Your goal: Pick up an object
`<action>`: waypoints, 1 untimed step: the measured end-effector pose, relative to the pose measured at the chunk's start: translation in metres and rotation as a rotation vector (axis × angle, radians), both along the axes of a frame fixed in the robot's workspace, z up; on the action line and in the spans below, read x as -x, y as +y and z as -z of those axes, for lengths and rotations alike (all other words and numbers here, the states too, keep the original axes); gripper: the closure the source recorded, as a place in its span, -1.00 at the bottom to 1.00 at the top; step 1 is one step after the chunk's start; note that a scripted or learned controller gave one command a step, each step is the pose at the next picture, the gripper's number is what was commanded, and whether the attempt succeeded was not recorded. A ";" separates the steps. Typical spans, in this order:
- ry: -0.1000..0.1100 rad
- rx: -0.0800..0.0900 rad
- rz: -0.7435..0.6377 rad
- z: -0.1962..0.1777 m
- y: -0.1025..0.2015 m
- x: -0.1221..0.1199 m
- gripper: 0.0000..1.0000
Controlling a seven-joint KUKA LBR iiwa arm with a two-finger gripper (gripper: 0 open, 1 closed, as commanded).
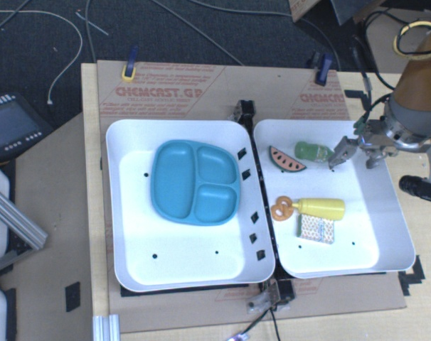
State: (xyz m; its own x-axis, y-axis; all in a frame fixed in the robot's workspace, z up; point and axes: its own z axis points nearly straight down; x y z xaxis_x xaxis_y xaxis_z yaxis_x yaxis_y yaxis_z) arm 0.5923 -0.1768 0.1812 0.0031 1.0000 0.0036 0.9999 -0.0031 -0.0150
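The hand hangs over the right bin near its far right corner, fingers spread and grasping nothing, one fingertip close beside the green bottle. A watermelon slice lies just left of the bottle. Nearer the bin's middle sit a yellow piece touching an orange ring, with what looks like a patterned sponge below. The left bin holds a blue divided plate.
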 end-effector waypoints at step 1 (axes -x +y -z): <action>-0.014 0.003 -0.004 -0.008 0.000 -0.003 -1.00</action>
